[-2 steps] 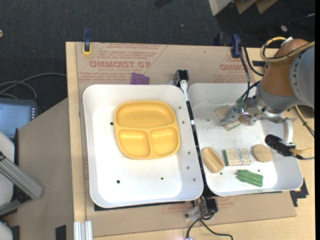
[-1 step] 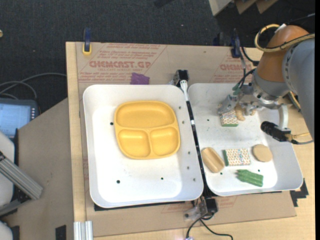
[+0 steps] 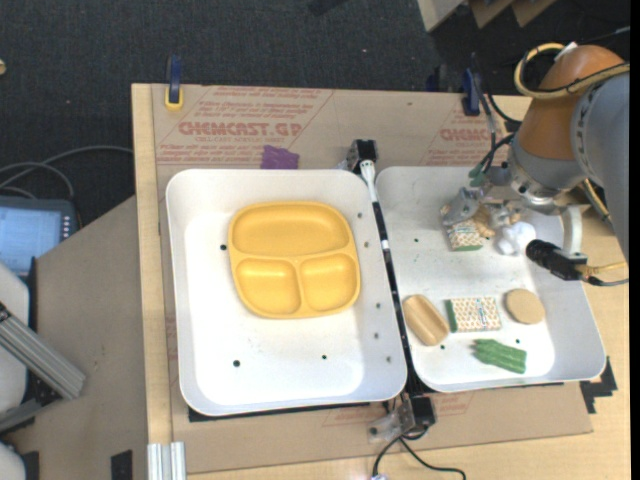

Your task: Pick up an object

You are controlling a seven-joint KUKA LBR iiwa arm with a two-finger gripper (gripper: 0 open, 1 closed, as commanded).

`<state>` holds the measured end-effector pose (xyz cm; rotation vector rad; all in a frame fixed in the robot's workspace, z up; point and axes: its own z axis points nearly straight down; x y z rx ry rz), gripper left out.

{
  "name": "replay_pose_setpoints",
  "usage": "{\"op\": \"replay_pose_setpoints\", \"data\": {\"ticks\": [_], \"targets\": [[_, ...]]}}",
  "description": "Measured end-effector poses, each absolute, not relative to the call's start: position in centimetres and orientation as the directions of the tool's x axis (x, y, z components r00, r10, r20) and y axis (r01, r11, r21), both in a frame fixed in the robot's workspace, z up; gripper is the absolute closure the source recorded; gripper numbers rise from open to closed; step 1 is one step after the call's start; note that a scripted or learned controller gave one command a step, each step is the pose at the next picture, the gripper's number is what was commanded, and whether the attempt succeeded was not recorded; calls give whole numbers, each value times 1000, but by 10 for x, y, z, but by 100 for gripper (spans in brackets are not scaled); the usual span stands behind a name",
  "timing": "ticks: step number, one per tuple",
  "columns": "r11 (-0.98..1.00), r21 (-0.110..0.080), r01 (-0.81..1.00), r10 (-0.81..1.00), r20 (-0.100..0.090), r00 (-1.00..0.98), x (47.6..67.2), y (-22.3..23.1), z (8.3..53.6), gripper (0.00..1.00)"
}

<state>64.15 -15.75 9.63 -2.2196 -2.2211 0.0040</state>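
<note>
Several objects lie in your right bin (image 3: 590, 363); the hand (image 3: 470, 213) hangs at its twelve o'clock, right over a small patterned block (image 3: 464, 236), though you cannot tell its grip. Descend squarely, keeping off the white lump (image 3: 513, 238) at its three o'clock.

We see a yellow 3-compartment tray (image 3: 295, 258) in the left white bin (image 3: 200, 348), toward its far side. A purple scrap (image 3: 279, 156) lies on the brown board (image 3: 240, 123) beyond that bin. 2 blue clamps (image 3: 175, 80) grip the board's far edge. Dark carpet (image 3: 90, 38) surrounds the bench.
</note>
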Motion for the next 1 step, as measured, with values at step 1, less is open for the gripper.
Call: {"op": "replay_pose_setpoints", "data": {"ticks": [1], "targets": [[8, 13, 1000, 1000, 0, -8, 645, -87, 198, 100]]}}
